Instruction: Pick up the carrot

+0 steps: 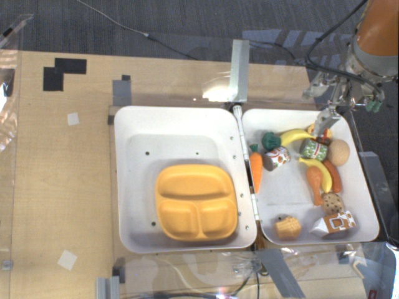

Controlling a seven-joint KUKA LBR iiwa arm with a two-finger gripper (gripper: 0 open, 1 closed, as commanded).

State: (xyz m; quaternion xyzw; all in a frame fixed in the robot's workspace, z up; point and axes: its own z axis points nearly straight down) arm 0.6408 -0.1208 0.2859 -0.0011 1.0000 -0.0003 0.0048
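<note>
One carrot (255,167) lies against the right bin's (368,229) left wall at nine o'clock, while the gripper (324,122), grip unreadable from here, hovers at one o'clock, so the approach seemingly needs a leftward reach.

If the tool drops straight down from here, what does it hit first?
Most likely the green can beside the banana, just under the tool; depth is unclear. The carrot lies well left.

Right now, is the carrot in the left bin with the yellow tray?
No. The carrot lies in the right bin, along its left wall beside the divider, while the yellow tray sits in the left bin.
</note>
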